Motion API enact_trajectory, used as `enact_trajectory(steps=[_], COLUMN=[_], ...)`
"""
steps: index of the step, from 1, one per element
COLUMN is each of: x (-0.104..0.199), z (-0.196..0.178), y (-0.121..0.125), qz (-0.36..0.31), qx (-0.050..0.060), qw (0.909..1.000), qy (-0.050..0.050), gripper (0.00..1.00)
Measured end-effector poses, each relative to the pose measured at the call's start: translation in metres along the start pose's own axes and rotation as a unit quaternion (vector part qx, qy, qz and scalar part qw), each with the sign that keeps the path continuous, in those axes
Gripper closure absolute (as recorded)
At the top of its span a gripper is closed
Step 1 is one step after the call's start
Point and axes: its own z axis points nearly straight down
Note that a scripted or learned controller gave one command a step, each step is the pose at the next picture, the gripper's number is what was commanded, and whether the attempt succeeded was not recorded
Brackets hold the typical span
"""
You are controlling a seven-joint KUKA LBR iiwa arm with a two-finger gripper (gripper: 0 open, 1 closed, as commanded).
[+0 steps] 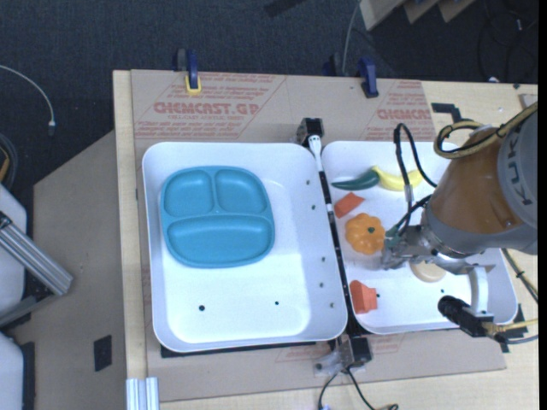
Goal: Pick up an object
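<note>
We list one small orange pumpkin (366,233), round and ribbed with a green stem, in the right bin (402,319) near its left wall. The pincer (395,250) sits just beside it; its spread we cannot tell.

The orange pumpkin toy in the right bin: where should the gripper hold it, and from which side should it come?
Probably straight from above, closing across the round body of the orange pumpkin at its widest part. It lies apart from the orange wedge and the bin wall, so both sides look free. The gripper is just to its right; its fingers are not clear.
</note>
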Motion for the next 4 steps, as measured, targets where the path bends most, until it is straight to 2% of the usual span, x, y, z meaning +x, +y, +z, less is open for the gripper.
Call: enact_trajectory(steps=[1,2,3,4], x=[0.002,0.001,0.001,0.048], z=[-0.043,-0.094,-0.137,-0.142], y=[-0.003,0.009,0.011,0.025], qz=[-0.002,-0.002,-0.002,-0.004], qx=[0.002,0.001,0.001,0.003], qw=[1.0,1.0,1.0,1.0], qy=[0.002,0.001,0.001,0.003], gripper=[1.0,1.0,1.0,1.0])
